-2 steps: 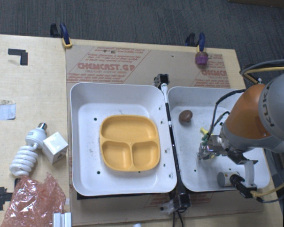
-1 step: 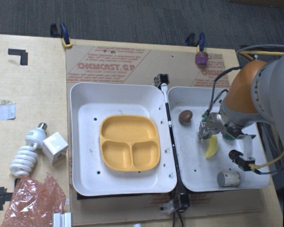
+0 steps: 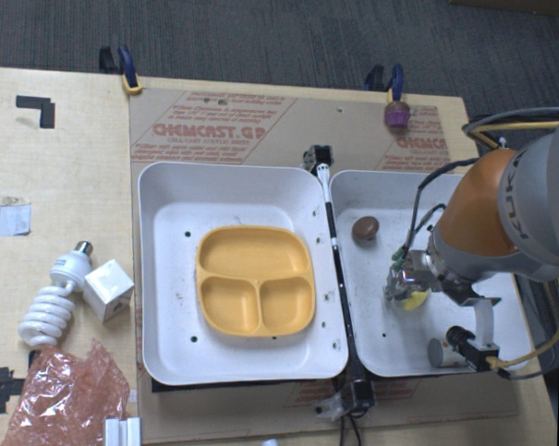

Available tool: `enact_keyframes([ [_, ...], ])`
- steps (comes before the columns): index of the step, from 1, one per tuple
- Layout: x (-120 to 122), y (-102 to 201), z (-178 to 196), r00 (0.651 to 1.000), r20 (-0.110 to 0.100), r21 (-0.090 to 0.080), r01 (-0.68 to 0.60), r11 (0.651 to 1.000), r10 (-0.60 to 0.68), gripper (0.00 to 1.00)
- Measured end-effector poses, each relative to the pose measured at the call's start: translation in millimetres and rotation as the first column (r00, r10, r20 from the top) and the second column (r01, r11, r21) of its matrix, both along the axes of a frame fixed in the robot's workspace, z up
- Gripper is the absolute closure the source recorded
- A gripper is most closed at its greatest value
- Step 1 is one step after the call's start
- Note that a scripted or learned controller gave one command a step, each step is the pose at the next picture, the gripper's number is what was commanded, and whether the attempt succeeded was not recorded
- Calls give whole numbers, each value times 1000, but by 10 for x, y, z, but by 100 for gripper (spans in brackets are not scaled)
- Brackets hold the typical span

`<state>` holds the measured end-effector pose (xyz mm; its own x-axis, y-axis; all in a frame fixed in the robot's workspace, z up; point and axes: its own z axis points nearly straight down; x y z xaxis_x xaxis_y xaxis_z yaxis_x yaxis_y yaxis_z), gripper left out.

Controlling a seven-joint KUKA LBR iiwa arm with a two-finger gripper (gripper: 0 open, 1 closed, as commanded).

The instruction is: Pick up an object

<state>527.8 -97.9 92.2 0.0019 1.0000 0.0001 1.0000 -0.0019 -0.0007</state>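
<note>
In the right bin (image 3: 371, 346) a small yellow object (image 3: 414, 300) lies near the middle, partly hidden by the arm. My gripper (image 3: 404, 282) is down in this bin, right over that yellow object and touching or nearly touching it. A brown round object (image 3: 365, 229) rests farther back in the same bin, apart from the gripper. The left bin (image 3: 163, 337) holds a yellow divided plate (image 3: 256, 280) lying flat in its centre.
Outside the bins on the left lie a spiral light bulb (image 3: 54, 305), a white cube (image 3: 108, 289) and a crinkled reddish bag (image 3: 68, 402). A purple object (image 3: 397, 114) sits at the back edge of the board.
</note>
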Motion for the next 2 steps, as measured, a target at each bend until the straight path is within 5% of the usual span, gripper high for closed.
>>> enact_keyframes([
  [1,-459,38,2,1000,1,0,0,1000,0,0],
  [2,41,6,3,1000,2,-1,-3,1000,3,0],
])
